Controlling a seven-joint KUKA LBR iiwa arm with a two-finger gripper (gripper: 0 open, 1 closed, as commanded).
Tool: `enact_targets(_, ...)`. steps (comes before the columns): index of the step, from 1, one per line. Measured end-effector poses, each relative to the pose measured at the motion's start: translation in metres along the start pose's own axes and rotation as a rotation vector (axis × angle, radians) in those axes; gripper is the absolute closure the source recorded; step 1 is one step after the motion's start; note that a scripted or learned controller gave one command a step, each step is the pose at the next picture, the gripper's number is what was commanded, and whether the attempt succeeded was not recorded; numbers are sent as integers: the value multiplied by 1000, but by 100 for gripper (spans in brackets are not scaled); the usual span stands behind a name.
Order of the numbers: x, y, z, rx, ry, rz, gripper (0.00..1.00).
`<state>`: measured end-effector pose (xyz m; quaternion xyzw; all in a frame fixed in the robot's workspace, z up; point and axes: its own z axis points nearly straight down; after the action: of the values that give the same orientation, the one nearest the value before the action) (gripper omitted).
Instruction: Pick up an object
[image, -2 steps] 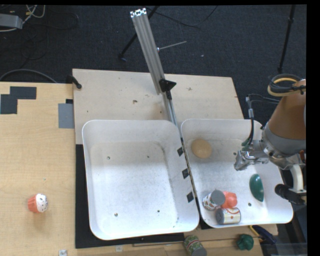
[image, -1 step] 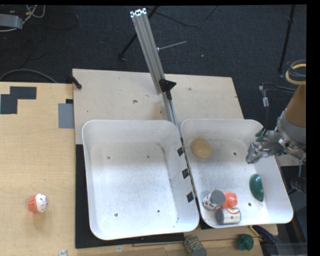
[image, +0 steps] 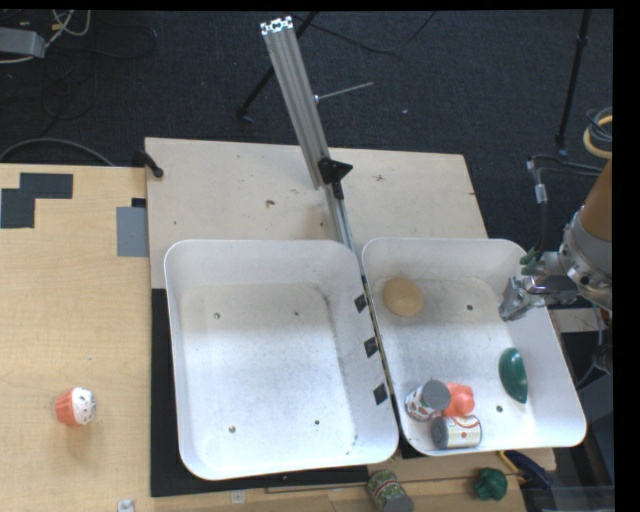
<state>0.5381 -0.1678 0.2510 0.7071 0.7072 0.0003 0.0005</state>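
Observation:
The right bin (image: 470, 250) holds a tan round ball (image: 403, 297) near its far left. A dark green oval piece (image: 513, 373) lies by its right wall. At its near edge sits a cluster: a grey-capped white cup (image: 429, 397), an orange piece (image: 460, 399) and a small can (image: 457, 432) on its side. My gripper (image: 522, 288) hangs over the right rim of this bin, up and right of the green piece and well right of the ball. I see nothing gripped in it.
The left bin (image: 172, 262) lies beside the right one, with black clips along the shared wall. A slanted aluminium rail (image: 305, 105) rises behind the bins. A red-and-white toy (image: 76, 406) sits on the wooden table at left. A green toy (image: 490, 484) and a can (image: 386, 489) lie below the bins.

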Motion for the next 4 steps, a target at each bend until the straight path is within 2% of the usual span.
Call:
enact_targets(1, 56, 2, 15, 5, 3, -4, 100)
enact_targets(2, 107, 10, 8, 3, 3, -5, 100)
enact_targets(3, 167, 12, 21, 7, 3, -5, 100)
enact_targets(4, 209, 7, 21, 6, 2, -3, 100)
